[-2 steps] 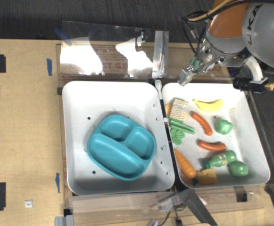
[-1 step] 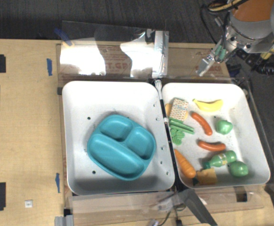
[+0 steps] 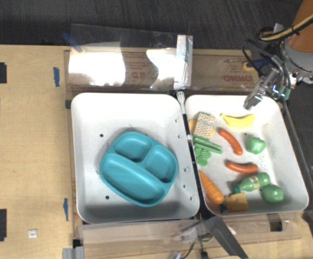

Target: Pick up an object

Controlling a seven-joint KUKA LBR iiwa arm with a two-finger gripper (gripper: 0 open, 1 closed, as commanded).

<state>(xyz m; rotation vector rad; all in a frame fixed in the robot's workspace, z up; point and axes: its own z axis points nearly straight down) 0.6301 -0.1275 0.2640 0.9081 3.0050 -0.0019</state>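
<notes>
Gripper (image 3: 251,102) hangs over the right bin (image 3: 299,177), up at about 1 o'clock on its rim; can't tell from here if it's open or shut. The nearest thing is the banana (image 3: 237,120), just below it at 12 o'clock in the bin. It looks like light, stiff plastic, probably slick (toy food usually is), so I'd pinch it across the thick middle, not the tapered ends. The sausage (image 3: 229,140) sits just beside it.
</notes>
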